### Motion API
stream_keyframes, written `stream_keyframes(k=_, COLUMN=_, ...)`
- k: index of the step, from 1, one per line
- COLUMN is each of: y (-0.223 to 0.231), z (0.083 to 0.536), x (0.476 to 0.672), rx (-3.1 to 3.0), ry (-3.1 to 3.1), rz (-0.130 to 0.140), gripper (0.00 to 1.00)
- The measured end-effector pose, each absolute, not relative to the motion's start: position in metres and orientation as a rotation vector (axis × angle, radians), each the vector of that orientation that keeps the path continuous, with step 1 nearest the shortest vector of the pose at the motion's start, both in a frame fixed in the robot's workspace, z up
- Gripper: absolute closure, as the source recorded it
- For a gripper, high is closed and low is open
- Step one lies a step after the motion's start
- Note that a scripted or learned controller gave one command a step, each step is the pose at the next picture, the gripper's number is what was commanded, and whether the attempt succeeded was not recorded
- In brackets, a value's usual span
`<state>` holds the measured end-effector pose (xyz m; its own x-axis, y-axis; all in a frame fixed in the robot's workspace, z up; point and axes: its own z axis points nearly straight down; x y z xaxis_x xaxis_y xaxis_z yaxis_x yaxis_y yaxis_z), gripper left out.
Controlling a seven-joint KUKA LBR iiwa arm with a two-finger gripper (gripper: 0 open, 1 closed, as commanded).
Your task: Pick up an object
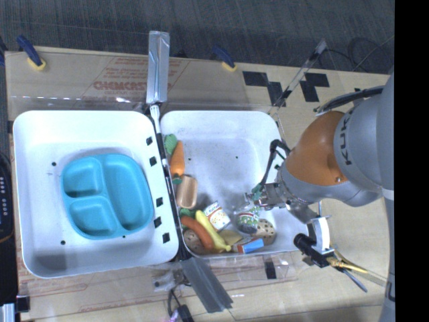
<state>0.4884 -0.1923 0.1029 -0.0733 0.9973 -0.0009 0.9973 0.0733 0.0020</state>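
Objects for picking lie heaped along the left wall and near corner of the right bin [221, 123]: an orange carrot [177, 158] with a green end at the top of the row, a tan bread-like piece [186, 192] below it, then a yellow banana [210, 229] lying over a red-brown sausage-like item [195, 233], a small white carton with a red label [217, 215], a blue-and-red piece [251, 246] at the near wall, and a brown spotted item [266, 230]. Claw [253, 206] is down inside the right bin, just above a shiny crumpled packet [247, 219] next to the spotted item; contact cannot be made out, and whether the claw is released or clenched cannot be told at this angle. Grey arm with orange band [315, 158] enters from the right over the bin's rim. Left bin [40, 133] holds a turquoise three-compartment tray [107, 194], lying flat near its middle. Both bins sit side by side on the counter [87, 72].
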Motion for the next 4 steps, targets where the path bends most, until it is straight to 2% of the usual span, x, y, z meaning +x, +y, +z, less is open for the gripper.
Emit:
stream_keyframes(k=1, y=-0.150, z=0.140, x=0.525, rx=2.068, ry=2.367, rz=0.002, gripper=1.00)
stream_keyframes(k=2, y=-0.140, z=0.156, x=0.477, rx=2.369, ry=2.072, rz=-0.004, gripper=1.00)
stream_keyframes(k=3, y=-0.115, z=0.235, x=0.524, rx=2.432, ry=1.990, rz=0.002, gripper=1.00)
stream_keyframes(k=4, y=-0.093, z=0.192, x=0.515, rx=2.305, ry=2.143, rz=-0.004, gripper=1.00)
